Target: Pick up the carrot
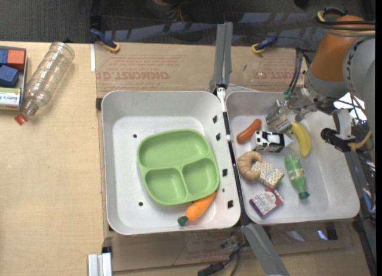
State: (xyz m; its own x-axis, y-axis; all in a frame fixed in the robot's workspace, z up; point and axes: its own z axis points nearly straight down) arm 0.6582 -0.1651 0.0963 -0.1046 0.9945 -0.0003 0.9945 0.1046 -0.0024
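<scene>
Carrot (pixel 199 208) wedged between green divided plate (pixel 178 166) at its 11 o'clock and left bin (pixel 113 149) front wall at 6 o'clock, open floor at its 9 o'clock, centre divider (pixel 230 149) close at 3 o'clock, approach from above unobstructed

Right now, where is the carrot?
The carrot lies in the left bin, at its near edge, against the green plate's lower right corner.

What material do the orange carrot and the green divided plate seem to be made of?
Orange carrot: probably moulded plastic, a toy; uniform colour, smooth surface, solid green tip.
Green divided plate: probably plastic with a satin finish; even pale green, soft highlights on rounded compartment ridges.
</scene>
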